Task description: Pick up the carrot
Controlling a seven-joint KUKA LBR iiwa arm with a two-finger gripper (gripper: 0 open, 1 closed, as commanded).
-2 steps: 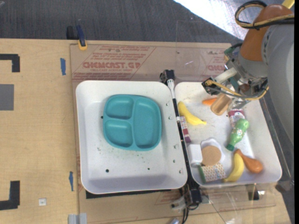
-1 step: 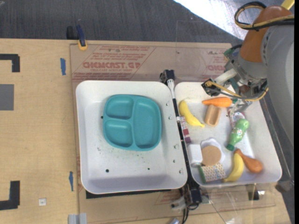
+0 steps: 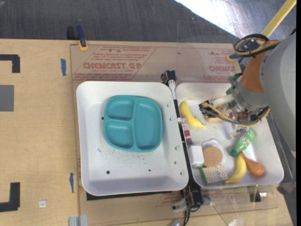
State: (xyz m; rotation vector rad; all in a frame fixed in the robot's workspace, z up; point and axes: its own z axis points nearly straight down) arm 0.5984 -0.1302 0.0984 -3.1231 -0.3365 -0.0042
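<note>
While my arm reaches in from the right over the right bin, I record the following.

Bins: two, white, side by side on the bench [image 3: 37, 140]; left bin [image 3: 89, 126], right bin [image 3: 275, 168].
Plates: one, teal, three compartments [image 3: 133, 123], in the left bin.
Bananas: two; one [image 3: 190, 117] near the right bin's left wall, one [image 3: 239, 169] near its front.
Carrot: one [image 3: 256, 166], orange, at the right bin's front right, touching the front banana.
Green item: one [image 3: 242, 143], just behind the carrot.
My fingers [image 3: 240, 121]: low over the right bin's rear middle; whether spread or closed, I cannot tell; carrot well apart from them.
</note>
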